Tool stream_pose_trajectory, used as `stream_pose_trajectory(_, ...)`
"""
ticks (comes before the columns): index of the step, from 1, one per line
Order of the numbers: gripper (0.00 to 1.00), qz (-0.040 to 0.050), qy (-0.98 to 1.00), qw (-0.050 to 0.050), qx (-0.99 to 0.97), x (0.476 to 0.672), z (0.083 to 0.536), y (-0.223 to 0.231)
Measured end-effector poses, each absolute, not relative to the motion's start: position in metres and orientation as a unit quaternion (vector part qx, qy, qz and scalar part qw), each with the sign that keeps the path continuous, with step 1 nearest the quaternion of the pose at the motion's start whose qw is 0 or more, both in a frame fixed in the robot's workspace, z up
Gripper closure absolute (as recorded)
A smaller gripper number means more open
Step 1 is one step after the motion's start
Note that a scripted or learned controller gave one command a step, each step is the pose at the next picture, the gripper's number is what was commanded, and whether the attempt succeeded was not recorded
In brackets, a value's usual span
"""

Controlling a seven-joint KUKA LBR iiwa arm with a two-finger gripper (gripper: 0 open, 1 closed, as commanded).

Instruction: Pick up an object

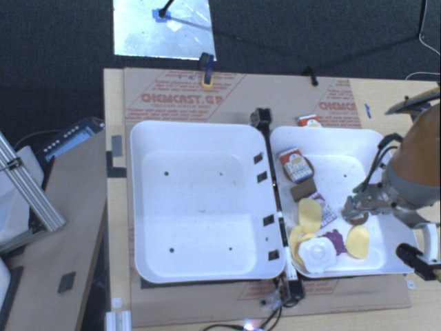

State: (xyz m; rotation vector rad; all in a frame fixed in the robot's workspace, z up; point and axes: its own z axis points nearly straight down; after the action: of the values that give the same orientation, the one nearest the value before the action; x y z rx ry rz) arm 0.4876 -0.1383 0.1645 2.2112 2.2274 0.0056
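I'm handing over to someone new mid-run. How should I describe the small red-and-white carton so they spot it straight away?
Look in the right-hand bin, the one the gripper is working in. Along its left side, near the far end, lies the small carton, just above a brown block. It is the one printed box with red, white and orange artwork; the items below it are plain yellow, white or purple.

Premises: a robotics laboratory or test cell, not a home. Evidence: a surface (172, 92) of printed board carrying two shallow white bins (200, 198) side by side, fastened with black clips (262, 178); a grey industrial arm (413, 178) reaching in from the right; loose cables (427, 19) across dark carpet (55, 47); a reflective metal plate (162, 19) on the floor; aluminium framing (24, 185) and a keypad unit (69, 138) at left
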Motion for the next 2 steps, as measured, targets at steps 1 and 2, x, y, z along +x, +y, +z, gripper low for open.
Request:
stream_pose_trajectory(1, 1.00, 0.0002, 0.710, -0.002, 0.704, 0.486, 0.118, -0.088)
stream_pose_trajectory(2, 1.00, 0.0018, 0.707, 0.006, 0.707, 0.544, 0.093, -0.155)
